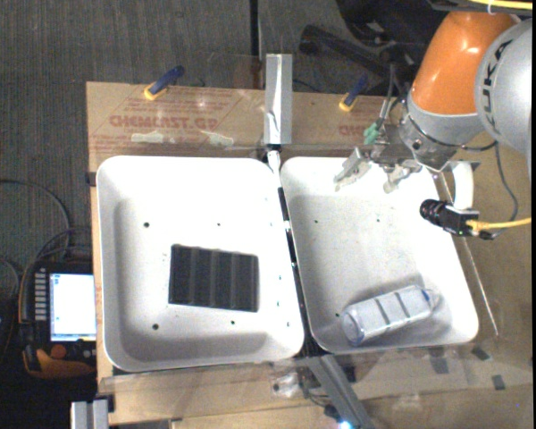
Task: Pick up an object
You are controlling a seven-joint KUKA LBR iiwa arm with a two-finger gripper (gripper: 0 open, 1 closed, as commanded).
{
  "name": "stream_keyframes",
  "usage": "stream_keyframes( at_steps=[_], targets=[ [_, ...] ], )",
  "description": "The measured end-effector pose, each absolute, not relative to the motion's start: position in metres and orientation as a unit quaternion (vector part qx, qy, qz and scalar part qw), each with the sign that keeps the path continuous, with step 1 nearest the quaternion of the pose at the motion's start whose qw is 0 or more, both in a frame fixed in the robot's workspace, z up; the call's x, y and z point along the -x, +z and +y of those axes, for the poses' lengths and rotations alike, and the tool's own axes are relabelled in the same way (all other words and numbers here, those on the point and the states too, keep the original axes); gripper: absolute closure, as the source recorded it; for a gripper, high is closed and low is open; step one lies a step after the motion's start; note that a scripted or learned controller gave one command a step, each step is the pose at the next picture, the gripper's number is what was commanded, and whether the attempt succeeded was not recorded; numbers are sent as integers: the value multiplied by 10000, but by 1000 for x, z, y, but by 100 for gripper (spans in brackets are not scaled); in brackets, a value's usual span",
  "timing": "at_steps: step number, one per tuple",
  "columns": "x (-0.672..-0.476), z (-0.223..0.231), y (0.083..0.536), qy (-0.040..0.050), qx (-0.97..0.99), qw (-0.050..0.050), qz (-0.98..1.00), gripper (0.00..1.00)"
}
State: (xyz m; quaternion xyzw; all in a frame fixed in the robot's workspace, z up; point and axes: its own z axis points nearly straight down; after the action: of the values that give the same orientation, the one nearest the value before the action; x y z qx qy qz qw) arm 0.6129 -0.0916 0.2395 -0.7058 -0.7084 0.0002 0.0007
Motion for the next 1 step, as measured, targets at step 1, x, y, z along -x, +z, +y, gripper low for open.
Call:
stream_keyframes(
  at_steps=[1],
  targets=[
    [-553,-143,212,6,7193,1,-6947,0]
  ],
)
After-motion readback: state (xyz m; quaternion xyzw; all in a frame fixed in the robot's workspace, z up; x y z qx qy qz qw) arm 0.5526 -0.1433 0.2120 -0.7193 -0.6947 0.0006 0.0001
